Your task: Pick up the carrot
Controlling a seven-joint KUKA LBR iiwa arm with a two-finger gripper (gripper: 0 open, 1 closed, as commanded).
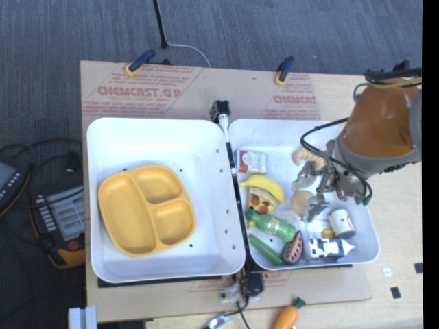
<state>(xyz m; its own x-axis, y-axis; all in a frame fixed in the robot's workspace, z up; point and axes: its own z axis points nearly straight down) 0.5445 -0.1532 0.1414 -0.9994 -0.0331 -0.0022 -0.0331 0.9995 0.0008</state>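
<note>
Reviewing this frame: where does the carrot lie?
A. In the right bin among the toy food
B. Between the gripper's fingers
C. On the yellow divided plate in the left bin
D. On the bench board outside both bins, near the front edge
D. The carrot rests on the board below the right bin, outside both bins, while the gripper hangs over the right bin's contents.
</note>
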